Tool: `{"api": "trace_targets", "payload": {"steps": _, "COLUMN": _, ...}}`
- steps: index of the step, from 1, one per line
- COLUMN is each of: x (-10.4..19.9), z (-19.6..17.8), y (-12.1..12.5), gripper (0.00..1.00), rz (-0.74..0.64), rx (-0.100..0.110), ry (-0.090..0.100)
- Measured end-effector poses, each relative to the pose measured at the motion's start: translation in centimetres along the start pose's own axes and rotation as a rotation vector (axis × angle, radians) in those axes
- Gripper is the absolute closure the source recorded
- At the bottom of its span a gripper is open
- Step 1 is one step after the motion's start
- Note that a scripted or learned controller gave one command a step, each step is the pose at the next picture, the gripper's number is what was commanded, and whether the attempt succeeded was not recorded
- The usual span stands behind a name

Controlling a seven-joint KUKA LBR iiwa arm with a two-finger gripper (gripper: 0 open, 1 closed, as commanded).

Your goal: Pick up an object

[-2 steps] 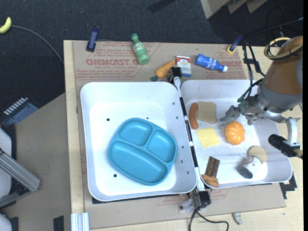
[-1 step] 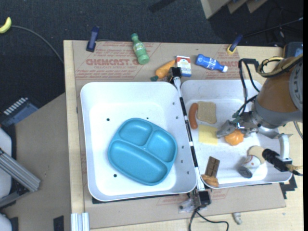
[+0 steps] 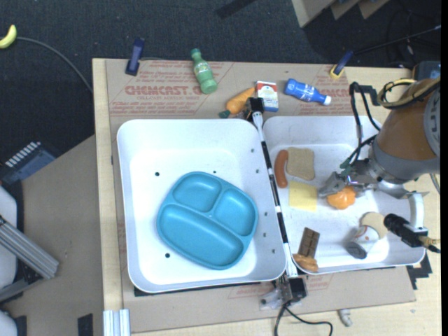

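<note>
- Starting at the near edge of the right bin (image 3: 406, 257): a chocolate bar (image 3: 309, 241) by the near-left corner, a grey-and-cream toy (image 3: 364, 235) toward the near-right.
- Mid-bin, the gripper (image 3: 339, 185) hangs just above and left of an orange fruit (image 3: 341, 199), touching or nearly so; whether it is parted or closed cannot be told.
- Left of the fruit lie a cheese slice (image 3: 303, 196), bread (image 3: 301, 162) and a sausage (image 3: 281, 168) running near-to-far.
- Farther left, the left bin (image 3: 140, 145) carries a blue divided plate (image 3: 206, 219).

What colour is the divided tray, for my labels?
Light blue; the divided tray shows in the camera view.
</note>
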State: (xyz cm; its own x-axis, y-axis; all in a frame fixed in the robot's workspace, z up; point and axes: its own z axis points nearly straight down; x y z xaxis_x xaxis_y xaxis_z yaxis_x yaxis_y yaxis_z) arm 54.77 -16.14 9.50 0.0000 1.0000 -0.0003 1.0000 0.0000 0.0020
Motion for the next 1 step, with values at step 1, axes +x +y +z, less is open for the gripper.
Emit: {"api": "trace_targets", "payload": {"steps": 1, "x": 10.38, "z": -12.33, "y": -2.73, "gripper": 1.00, "rz": -0.003, "rx": 0.000, "ry": 0.002}}
